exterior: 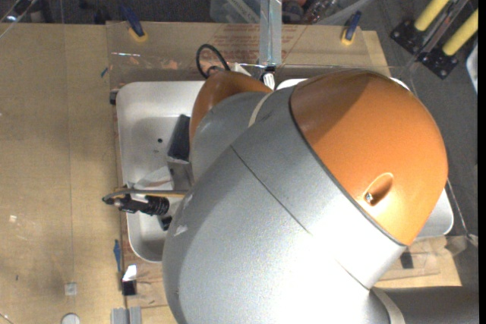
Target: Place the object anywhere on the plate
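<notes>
Light: even and soft, moderately bright | Glare: pale sheen on the arm (304, 201) and its orange band (372, 148) | Shadow: faint inside the left bin (140, 133) | Focus: arm soft, bench (53, 125) sharper

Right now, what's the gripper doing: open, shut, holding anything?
Gripper: cannot be told. The arm covers most of the left bin, and no object can be seen held.
</notes>
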Action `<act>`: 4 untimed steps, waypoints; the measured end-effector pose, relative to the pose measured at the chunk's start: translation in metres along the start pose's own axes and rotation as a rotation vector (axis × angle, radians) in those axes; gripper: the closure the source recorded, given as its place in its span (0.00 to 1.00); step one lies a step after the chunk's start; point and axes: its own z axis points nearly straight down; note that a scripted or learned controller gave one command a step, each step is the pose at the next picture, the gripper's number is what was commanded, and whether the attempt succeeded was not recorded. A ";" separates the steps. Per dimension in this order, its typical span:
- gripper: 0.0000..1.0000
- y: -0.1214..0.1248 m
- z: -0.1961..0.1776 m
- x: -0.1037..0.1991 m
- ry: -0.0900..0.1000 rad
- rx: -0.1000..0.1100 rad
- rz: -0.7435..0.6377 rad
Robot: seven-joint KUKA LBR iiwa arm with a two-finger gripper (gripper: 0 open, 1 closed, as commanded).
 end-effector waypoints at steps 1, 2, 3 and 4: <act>1.00 0.015 -0.008 0.079 -0.006 -0.001 -0.003; 1.00 0.029 -0.080 0.107 -0.006 -0.001 -0.010; 1.00 0.026 -0.043 0.134 -0.007 -0.001 -0.016; 1.00 0.026 -0.002 0.146 0.000 0.003 -0.011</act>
